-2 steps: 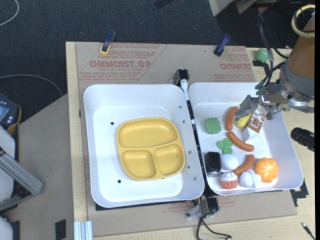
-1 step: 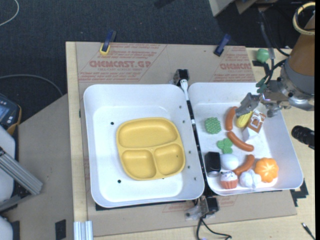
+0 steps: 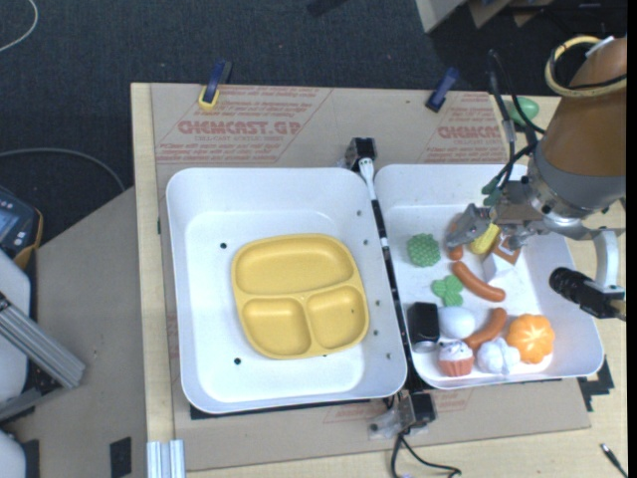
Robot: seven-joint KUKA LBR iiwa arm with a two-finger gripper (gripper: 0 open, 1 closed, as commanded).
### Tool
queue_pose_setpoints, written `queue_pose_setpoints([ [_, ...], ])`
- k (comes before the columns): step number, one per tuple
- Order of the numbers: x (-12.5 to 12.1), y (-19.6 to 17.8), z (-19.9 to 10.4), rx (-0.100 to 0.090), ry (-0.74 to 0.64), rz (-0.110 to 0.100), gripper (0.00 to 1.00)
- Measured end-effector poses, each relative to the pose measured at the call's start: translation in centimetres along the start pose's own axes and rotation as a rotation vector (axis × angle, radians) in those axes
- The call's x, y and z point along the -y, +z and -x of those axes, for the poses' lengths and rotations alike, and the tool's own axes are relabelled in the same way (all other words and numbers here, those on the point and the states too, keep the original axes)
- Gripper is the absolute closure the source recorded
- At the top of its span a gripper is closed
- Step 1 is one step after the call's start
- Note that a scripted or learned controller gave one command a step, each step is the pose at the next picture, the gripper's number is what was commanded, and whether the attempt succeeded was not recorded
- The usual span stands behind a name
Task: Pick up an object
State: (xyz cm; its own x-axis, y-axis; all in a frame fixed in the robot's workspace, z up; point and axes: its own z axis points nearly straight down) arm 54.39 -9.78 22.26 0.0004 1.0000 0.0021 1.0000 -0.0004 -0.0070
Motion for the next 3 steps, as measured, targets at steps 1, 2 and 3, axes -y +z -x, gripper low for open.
queue_pose_setpoints([
  [1,0.1,6.4,-0.1,0.0,0.0,-0.001,0.0],
  [2,0.8,11.9,0.7,0.0,0.001,-0.002,0.0],
  [3,0.6,13.5,0.9,0.006,0.002,0.011,0.0],
])
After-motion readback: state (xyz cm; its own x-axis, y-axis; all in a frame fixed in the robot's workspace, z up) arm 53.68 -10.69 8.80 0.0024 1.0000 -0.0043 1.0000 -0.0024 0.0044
